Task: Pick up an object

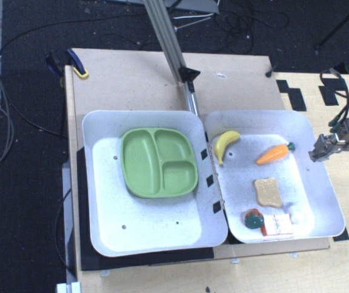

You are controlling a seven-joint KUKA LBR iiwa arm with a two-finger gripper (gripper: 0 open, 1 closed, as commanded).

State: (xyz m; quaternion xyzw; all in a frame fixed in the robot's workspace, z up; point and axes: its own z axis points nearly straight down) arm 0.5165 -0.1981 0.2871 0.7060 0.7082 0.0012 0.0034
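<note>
The right bin (321,182) holds a yellow banana (225,144) at its upper left and an orange carrot (274,154) with a green tip to the banana's right. A slice of toast (268,192) lies in the middle. A red and green fruit (253,219) and a small red and white box (279,224) sit near the front edge. My gripper (322,150) hangs at the bin's right rim, right of the carrot and apart from it. Nothing shows between its tips.
The left bin (101,218) holds a green divided plate (160,162). A metal pole (168,35) slants down to the gap between the bins. Black clips (211,173) line the shared edge. Tape marks (296,94) sit on the bench at the upper right.
</note>
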